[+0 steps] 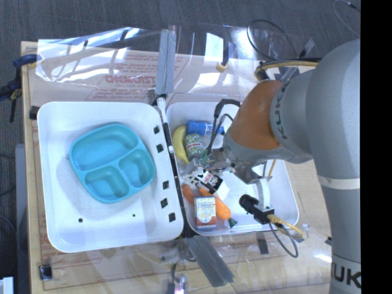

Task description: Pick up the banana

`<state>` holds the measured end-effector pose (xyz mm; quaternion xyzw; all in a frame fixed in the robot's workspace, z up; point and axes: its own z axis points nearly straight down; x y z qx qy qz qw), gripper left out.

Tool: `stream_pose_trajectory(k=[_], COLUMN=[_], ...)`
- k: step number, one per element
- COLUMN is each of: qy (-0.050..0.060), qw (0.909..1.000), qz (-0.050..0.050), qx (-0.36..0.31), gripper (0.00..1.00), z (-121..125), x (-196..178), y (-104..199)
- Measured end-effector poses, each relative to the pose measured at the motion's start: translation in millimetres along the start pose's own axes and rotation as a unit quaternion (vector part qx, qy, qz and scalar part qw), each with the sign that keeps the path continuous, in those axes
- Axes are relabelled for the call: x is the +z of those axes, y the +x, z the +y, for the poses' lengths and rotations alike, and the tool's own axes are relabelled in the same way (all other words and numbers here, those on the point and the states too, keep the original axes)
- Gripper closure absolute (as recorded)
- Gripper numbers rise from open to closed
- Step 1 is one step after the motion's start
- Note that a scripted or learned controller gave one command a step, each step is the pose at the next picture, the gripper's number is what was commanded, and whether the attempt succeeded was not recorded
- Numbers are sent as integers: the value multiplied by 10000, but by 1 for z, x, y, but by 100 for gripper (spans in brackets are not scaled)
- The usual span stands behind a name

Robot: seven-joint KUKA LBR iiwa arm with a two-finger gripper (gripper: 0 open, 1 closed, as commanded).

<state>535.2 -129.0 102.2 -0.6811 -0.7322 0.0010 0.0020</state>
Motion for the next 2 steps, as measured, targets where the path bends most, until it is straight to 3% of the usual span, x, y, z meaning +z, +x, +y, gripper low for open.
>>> stream_pose_trajectory(k=[1,2], qy=[-7,-10], qw=[10000,9997], qz=[-5,-5], qx=[-31,-230], gripper=[100,100], z=[2,22], x=[-10,-89], y=[0,50])
